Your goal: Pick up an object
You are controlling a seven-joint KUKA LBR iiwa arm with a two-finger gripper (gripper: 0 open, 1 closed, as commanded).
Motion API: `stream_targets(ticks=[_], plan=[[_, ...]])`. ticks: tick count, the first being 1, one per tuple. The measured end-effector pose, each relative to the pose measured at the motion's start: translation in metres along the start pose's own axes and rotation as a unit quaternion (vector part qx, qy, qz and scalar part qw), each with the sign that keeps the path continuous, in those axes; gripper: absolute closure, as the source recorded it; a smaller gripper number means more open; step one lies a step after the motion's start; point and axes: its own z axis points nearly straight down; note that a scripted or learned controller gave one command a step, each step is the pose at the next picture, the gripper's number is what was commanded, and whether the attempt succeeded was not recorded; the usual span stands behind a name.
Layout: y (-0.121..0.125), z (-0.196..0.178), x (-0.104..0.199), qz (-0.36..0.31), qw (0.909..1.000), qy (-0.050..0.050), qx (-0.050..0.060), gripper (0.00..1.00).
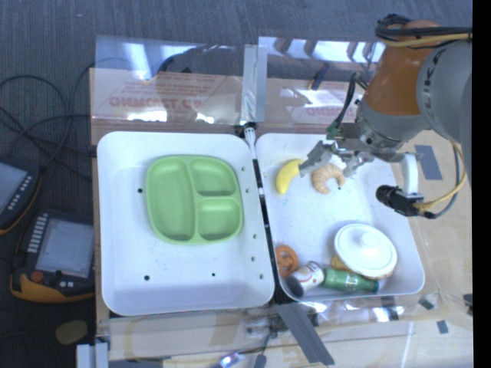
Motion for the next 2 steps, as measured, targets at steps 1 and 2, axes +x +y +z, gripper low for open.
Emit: stream_targets(ticks=[1,2], plan=[[0.064,0.109,-0.077,-0.077,0.9970,-0.003,-0.001,0.00],[0.064,0.098,-0.077,-0.078,0.9970,-0.004,-0.001,1.00]])
